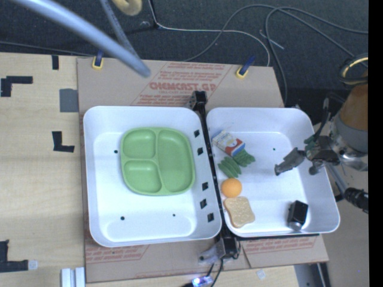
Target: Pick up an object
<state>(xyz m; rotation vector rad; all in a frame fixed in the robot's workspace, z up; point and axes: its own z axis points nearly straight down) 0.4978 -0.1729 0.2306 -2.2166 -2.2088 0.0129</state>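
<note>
two white bins are seen side by side on the worktop (36,160). a green tray (158,161) lies in the left bin (99,220). in the right bin (269,119), a carton (228,143), green pods (235,162), an orange (231,188) and toast (239,211) are grouped by the left wall; a black block (297,214) sits in the near right corner. the claw (298,160) is seen over the right side of that bin, nothing gripped; whether it is released or clenched cannot be told.
</note>
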